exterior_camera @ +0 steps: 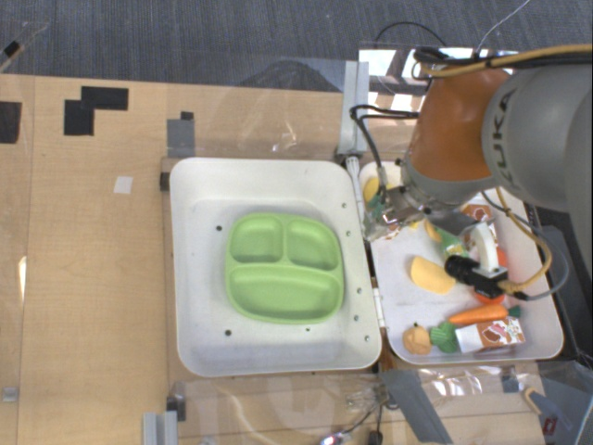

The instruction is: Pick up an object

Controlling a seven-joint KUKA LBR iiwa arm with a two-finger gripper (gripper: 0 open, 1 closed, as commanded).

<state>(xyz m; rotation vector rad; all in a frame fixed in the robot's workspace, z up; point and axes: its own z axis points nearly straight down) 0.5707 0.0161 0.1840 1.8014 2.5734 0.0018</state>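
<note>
Pincer [389, 213]: metal, low at right bin's [547, 341] far-left corner; finger state could not be told.
Objects: smooth yellow wedge [432, 274], carrot [478, 314], right bin.
Plate [283, 268]: green, three-compartment, left bin [195, 248].

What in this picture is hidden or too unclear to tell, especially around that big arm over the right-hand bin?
- Gripper: the arm's orange and grey body covers most of it, so what its fingers are doing is unclear.
- Right bin: its upper part lies under the arm; a yellow object peeks out only partly.
- Small items near the carton: too small and crowded to identify.
- Green divided plate in the left bin: fully visible.
</note>
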